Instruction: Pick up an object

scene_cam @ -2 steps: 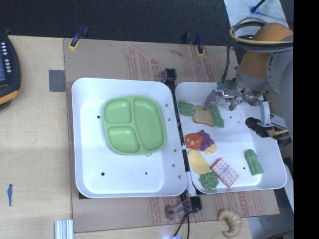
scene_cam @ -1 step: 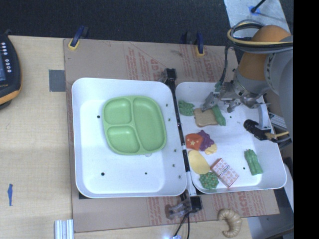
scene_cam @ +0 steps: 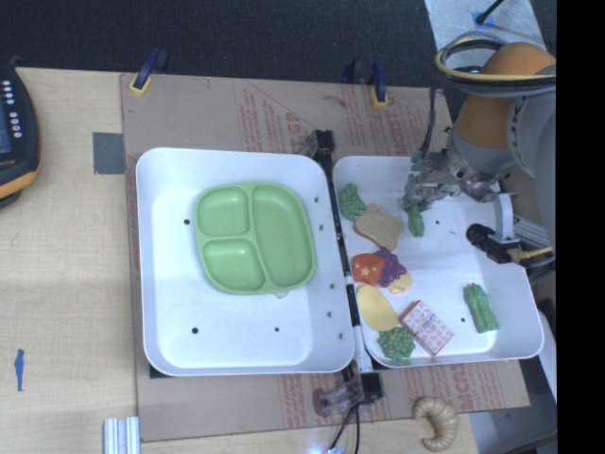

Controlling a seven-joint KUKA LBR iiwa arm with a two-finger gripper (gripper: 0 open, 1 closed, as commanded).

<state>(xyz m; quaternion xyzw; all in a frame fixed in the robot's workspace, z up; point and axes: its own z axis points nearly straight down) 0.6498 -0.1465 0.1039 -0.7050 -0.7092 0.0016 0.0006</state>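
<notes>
My gripper [scene_cam: 417, 197] hangs over the back part of the right bin [scene_cam: 510, 348]. A small green piece [scene_cam: 416, 221] sits directly under its tip, touching or nearly touching it; I cannot tell whether it is held. Left of it lie a tan bread slice [scene_cam: 378, 225] and a green vegetable [scene_cam: 352, 200]. Nearer the front are a red tomato [scene_cam: 366, 268], purple grapes [scene_cam: 393, 270], a yellow piece [scene_cam: 376, 307], broccoli [scene_cam: 397, 342], a pink patterned packet [scene_cam: 429, 327] and a green pickle [scene_cam: 480, 307].
The left bin [scene_cam: 170, 339] holds a green divided plate [scene_cam: 255, 236]. A croissant [scene_cam: 438, 422] lies on the cardboard outside the bins at the front. Blue clamps [scene_cam: 379, 83] hold the board at the back. A black pendant [scene_cam: 11, 130] rests at far left.
</notes>
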